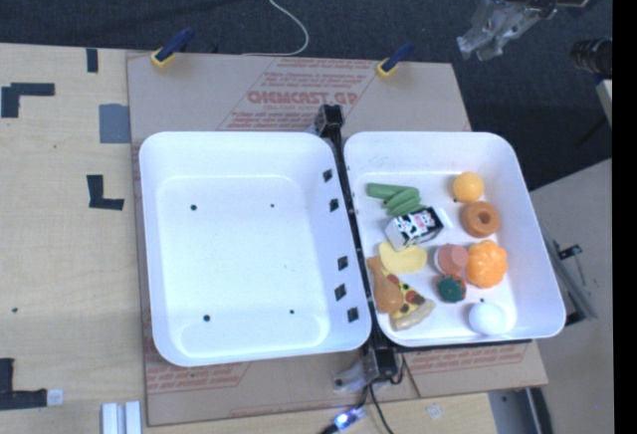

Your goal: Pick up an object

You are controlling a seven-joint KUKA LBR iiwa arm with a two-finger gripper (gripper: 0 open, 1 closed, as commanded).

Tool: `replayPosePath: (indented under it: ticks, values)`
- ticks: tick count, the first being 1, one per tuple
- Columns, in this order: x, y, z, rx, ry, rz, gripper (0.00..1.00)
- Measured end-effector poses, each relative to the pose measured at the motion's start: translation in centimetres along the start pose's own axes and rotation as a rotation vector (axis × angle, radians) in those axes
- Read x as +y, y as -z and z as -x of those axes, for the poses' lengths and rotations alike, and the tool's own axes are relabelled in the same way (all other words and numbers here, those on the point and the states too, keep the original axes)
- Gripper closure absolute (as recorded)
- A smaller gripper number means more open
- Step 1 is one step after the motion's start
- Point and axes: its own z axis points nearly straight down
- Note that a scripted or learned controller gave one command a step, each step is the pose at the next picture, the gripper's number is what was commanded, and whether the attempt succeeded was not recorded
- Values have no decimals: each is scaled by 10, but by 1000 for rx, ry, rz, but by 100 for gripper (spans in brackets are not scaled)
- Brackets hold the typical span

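The objects lie together in the right bin (528, 223). Far in the bin, green beans (394, 196) lie near the left wall, and an orange ball (467, 187) is to the right. A donut (482, 219) lies just near of the ball. A small black and white carton (413, 226) is tilted in the middle. Below it lie a yellow piece (402, 258), a pizza slice (406, 306), a pink round piece (453, 258), an orange pumpkin (487, 264) and a white egg (488, 319).

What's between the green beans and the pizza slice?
In the camera view, between the beans and the pizza lie a black-and-white carton and a yellow piece.
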Motion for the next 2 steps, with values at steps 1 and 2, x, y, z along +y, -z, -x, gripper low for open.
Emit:
replayPosePath:
  ticks: [1, 2]
  values:
    - [-9, -23, -24, 0, -1, -1, 100]
    - [-57, 79, -67, 1, 5, 13, 100]
